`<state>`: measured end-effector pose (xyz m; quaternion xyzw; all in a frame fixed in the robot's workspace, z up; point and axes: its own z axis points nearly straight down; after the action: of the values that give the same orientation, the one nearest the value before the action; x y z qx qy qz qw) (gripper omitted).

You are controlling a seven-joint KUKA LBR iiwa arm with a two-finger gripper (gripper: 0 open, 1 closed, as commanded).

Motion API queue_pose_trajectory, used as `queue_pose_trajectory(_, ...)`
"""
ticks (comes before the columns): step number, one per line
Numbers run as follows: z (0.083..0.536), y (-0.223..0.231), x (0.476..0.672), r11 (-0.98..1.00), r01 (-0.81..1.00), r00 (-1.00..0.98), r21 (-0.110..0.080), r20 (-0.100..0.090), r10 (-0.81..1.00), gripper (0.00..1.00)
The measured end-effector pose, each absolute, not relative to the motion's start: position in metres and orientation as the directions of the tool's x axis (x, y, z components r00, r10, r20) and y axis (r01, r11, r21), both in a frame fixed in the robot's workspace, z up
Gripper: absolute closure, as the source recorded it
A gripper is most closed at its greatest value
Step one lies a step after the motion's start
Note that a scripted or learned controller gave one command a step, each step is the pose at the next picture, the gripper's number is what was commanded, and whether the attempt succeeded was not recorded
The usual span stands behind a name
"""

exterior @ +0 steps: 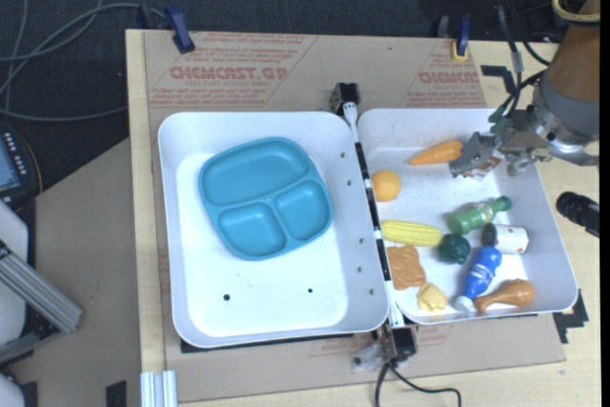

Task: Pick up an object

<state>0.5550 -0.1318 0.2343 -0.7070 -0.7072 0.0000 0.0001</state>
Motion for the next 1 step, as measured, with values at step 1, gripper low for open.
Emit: queue_pose_trajectory(1, 0.0856, -0.1775, 0.5168, -0.006, 1.000, 0.006, -0.015, 0.003, 1.000, 0.00)
